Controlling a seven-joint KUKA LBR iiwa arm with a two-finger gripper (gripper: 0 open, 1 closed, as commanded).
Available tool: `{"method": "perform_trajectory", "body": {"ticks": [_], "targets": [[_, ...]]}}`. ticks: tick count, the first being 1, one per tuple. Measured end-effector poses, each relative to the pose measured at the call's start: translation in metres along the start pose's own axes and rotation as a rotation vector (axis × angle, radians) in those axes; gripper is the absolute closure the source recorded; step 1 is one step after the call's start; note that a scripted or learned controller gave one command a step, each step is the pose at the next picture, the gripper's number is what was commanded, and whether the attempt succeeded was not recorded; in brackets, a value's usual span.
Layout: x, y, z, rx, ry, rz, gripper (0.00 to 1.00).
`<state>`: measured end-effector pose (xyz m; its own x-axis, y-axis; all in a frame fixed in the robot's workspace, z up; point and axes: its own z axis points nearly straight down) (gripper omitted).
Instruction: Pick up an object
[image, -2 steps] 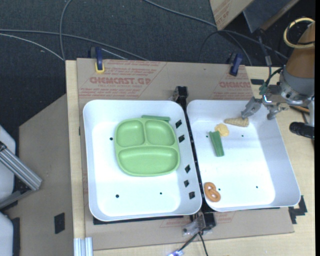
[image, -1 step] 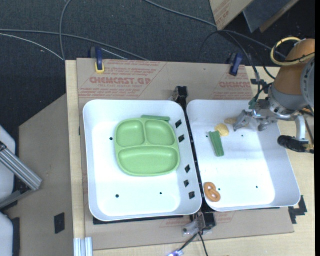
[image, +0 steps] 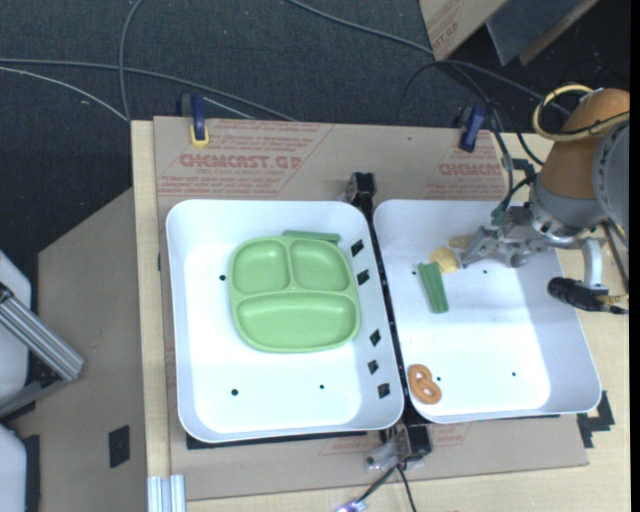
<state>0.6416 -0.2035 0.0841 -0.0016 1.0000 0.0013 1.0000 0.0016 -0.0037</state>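
flat green stick (image: 434, 288), small orange pretzel (image: 424, 384)

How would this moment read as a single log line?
pincer: over right bin, beside yellow piece | green stick: lying loose | nothing seen lifted

the grey arm (image: 590, 170) reaches in from the right, orange band above the wrist, gripper (image: 475, 245) stretched leftward.

Two white bins (image: 200, 330) sit side by side on a brown board (image: 250, 155) held by blue clamps (image: 199, 120).
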Motion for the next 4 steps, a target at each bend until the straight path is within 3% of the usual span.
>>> {"method": "perform_trajectory", "body": {"ticks": [1,2,4], "targets": [[0.0,0.002,-0.014,-0.005,-0.001,-0.001,1.0],[-0.003,0.007,-0.059,-0.01,-0.003,0.001,1.0],[-0.002,-0.008,-0.16,-0.011,-0.004,0.001,1.0]]}}
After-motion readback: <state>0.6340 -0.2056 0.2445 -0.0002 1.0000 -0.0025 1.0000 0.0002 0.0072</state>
